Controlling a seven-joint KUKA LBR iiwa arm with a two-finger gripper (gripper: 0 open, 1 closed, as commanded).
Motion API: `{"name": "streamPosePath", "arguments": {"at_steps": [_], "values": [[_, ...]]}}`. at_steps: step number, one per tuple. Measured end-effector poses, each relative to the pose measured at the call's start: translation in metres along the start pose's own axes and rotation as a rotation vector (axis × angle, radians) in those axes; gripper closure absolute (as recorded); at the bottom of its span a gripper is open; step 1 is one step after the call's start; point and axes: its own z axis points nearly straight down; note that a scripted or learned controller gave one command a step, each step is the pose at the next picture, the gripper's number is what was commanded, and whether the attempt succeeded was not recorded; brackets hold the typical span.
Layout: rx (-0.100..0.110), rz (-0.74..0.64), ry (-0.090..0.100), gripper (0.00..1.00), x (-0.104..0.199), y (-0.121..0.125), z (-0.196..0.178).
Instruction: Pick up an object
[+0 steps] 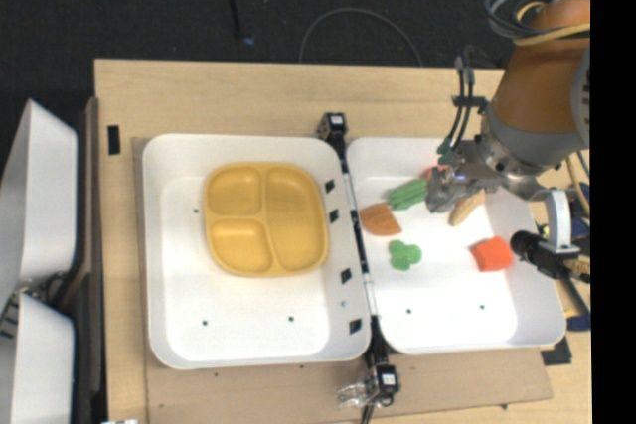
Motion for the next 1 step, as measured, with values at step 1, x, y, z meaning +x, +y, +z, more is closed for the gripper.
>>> {"name": "streamPosePath", "arguments": {"at_steps": [1], "values": [[-0.001,-0.001,0.0,1.0,0.0516,0.024,0.0129]]}}
